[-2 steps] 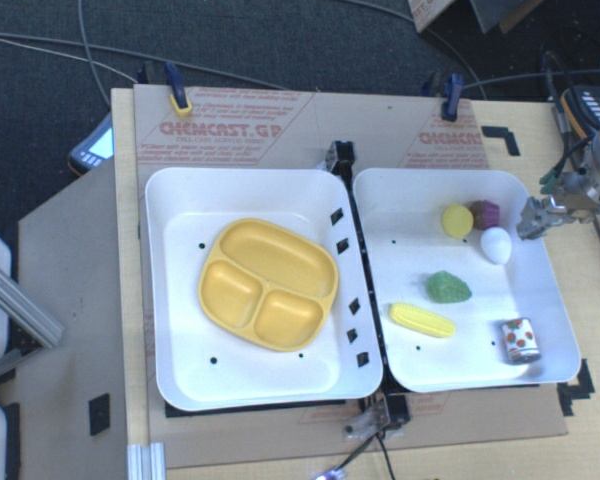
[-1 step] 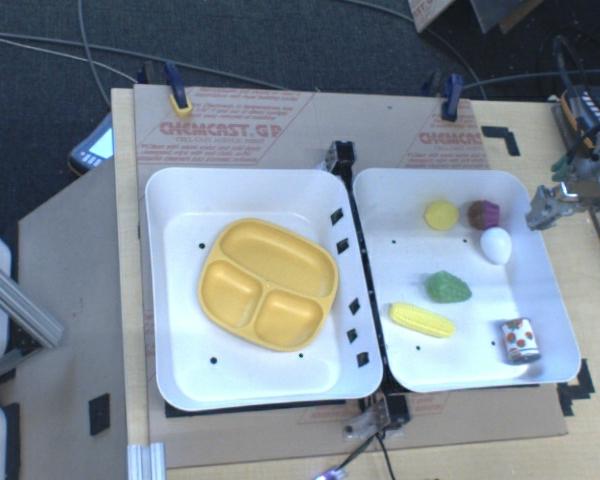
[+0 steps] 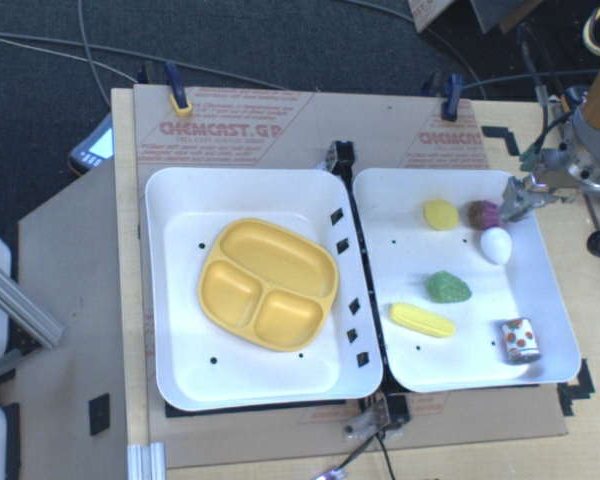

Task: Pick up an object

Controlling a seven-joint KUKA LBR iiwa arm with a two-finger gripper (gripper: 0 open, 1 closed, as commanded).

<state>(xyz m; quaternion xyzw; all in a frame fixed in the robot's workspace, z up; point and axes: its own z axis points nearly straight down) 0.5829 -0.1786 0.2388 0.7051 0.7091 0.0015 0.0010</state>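
Approach step: pincer point(image 3: 517, 204) low at the right bin's point(image 3: 555, 313) far right edge, just beside a purple object point(image 3: 481, 212) and a white egg point(image 3: 495, 245). Finger spread impossible to tell. Next: centre over one, descend, close.

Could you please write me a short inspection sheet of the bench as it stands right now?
Surface: cardboard-covered bench bearing left bin and right bin.
Job's things: in right bin, yellow lump, purple item, white egg, green lump, corn cob, small spotted can.
Clutter: yellow divided plate in left bin.
Grippers: gripper beside the purple item at the right bin's far right corner.
Cables: loose cables on the floor.
Surroundings: dark carpet, clamps on the far edge.
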